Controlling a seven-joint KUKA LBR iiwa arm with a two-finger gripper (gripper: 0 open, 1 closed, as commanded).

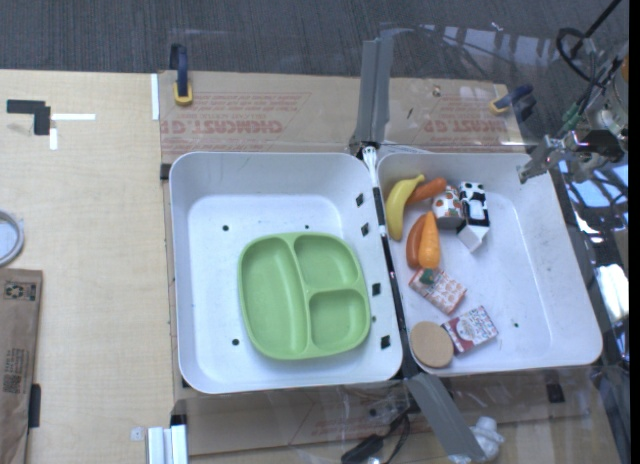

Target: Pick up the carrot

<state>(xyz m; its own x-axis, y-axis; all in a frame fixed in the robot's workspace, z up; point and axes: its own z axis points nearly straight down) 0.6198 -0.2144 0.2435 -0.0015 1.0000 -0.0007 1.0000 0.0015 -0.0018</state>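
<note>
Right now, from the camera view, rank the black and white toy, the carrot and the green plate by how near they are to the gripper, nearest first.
The gripper hangs at the right bin's far right corner.
1. black and white toy, upper middle of the right bin.
2. carrot, near the right bin's left wall.
3. green plate, in the left bin.

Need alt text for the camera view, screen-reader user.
An orange carrot lies in the right white bin beside a banana and small food packets. The left bin holds a green divided plate. The arm's gripper hovers at the right bin's far corner.
</note>
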